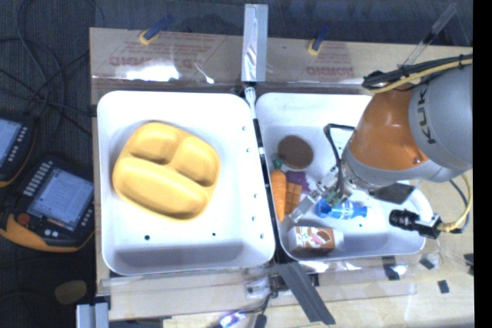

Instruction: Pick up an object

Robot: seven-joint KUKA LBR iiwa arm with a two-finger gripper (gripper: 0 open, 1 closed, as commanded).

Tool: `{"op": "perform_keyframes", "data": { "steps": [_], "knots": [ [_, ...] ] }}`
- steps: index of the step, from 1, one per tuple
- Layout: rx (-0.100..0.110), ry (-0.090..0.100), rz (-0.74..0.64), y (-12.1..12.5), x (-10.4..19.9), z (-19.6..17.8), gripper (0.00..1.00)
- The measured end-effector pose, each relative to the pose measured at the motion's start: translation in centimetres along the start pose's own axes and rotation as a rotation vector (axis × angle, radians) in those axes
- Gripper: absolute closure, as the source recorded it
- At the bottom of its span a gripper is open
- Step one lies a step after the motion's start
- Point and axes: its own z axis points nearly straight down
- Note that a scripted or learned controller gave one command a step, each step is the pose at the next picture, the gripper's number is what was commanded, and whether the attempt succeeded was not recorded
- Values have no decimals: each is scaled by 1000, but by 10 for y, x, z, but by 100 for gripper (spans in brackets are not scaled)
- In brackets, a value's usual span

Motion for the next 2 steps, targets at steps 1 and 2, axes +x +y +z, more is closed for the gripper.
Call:
{"op": "perform_keyframes", "data": {
  "steps": [1, 2],
  "knots": [
    [9, 2, 209, 61, -45, 2, 0],
    [10, 0, 207, 62, -46, -7, 100]
  ]
}}
